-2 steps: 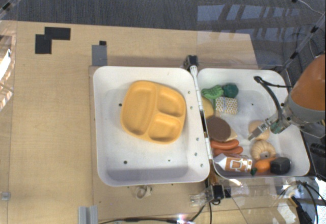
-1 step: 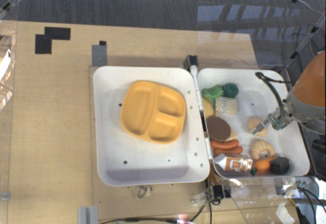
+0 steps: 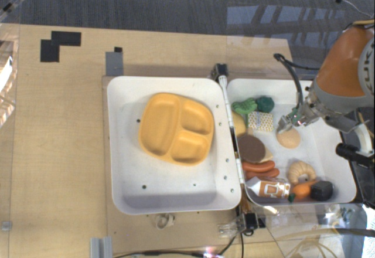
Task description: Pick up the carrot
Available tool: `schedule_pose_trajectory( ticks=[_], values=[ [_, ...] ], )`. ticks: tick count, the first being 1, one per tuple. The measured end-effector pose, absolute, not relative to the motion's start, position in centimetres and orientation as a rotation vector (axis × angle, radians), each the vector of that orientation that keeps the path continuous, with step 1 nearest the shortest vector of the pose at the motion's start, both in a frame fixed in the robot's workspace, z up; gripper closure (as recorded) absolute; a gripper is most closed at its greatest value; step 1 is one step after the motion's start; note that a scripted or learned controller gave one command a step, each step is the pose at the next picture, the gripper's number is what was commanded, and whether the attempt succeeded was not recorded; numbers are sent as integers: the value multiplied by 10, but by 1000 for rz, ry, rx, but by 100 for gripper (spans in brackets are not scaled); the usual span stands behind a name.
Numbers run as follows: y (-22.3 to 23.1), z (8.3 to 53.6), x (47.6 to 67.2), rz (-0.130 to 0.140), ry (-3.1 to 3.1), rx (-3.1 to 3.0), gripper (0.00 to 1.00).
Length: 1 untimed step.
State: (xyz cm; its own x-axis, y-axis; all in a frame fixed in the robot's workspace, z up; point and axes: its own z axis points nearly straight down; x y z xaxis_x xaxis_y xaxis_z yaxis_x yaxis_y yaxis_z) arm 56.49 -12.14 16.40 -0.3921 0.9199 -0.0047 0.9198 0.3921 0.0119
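Carrot (image 3: 301,190) low, gripper (image 3: 291,122) apparently well above

The carrot (image 3: 301,190) sits hemmed in at the right bin's (image 3: 345,177) six o'clock edge: a croissant (image 3: 301,171) presses at its twelve, a dark lump (image 3: 321,190) at its three, a small bottle (image 3: 270,189) at its nine, and the bin wall close at six. Open white floor lies at the croissant's two o'clock. The left bin (image 3: 126,133) has bare floor all around its yellow divided plate (image 3: 176,128).
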Motion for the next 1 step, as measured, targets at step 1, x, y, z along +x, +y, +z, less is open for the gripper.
schedule_pose_trajectory(
  ticks=[1],
  values=[
    [-92,114,565,3,2383,2046,100]
  ],
)
